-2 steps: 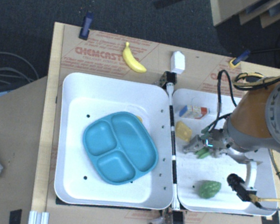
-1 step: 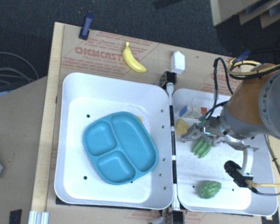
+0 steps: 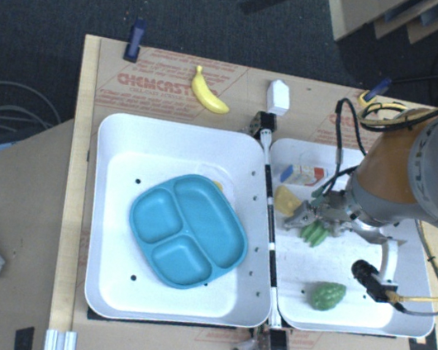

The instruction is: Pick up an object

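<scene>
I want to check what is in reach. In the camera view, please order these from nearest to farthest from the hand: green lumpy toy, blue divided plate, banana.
1. Green lumpy toy, in the right bin, below the hand.
2. Blue divided plate, in the left bin.
3. Banana, on the board beyond the bins, upper left.

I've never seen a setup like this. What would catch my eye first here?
Probably the big blue divided plate, lying alone in the left bin. Next, the grey and orange arm reaching over the right bin, its tool low among small items there, beside a green one. A yellow banana lies on the bench behind the bins.
</scene>
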You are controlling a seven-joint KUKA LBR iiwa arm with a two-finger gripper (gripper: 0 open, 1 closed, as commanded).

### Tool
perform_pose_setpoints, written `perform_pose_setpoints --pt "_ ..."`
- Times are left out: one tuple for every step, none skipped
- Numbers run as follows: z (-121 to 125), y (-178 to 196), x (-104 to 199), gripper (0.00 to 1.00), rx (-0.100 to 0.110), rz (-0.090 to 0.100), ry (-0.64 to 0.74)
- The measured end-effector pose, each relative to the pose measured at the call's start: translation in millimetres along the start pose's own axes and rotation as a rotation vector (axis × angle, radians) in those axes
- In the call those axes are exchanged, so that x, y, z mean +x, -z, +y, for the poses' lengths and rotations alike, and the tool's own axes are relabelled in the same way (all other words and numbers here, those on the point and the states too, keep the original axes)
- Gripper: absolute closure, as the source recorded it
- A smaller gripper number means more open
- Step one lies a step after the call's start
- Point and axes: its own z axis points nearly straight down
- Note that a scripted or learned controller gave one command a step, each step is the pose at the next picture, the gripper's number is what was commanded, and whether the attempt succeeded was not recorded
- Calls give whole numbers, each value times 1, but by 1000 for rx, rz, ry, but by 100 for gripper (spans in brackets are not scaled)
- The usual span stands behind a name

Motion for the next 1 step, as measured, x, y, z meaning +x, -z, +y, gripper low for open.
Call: perform_pose_setpoints --pt "1 10 0 100 -2 -1 0"
